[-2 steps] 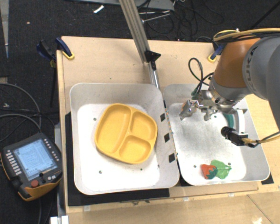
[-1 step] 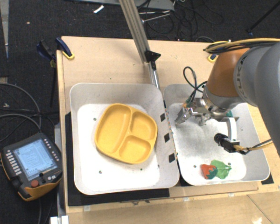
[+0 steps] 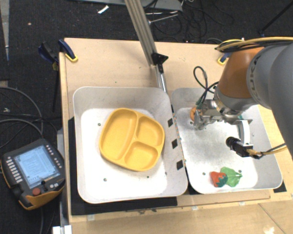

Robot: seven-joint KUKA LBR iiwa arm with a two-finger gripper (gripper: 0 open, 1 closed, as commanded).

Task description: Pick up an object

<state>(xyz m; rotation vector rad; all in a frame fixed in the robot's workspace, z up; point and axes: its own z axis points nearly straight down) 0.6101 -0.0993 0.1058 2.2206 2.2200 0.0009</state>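
Red-and-green toy (image 3: 225,177) — unlabelled — near right bin's (image 3: 263,179) front edge

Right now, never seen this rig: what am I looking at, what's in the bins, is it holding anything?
One camera, fixed above a bench, looks down at a slant. The big grey and orange shape on the right is a robot arm reaching in from that side. Its gripper is low over the right bin, near that bin's upper left part. A small orange thing shows right beside the gripper, but the view is too tight to tell whether it is held, or what it is.

There are two shallow white bins side by side. The left bin holds a yellow divided plate with three compartments. The right bin has a small red and green toy near its front edge, well apart from the gripper.

The box at lower left is a handheld controller, lying off the bench.
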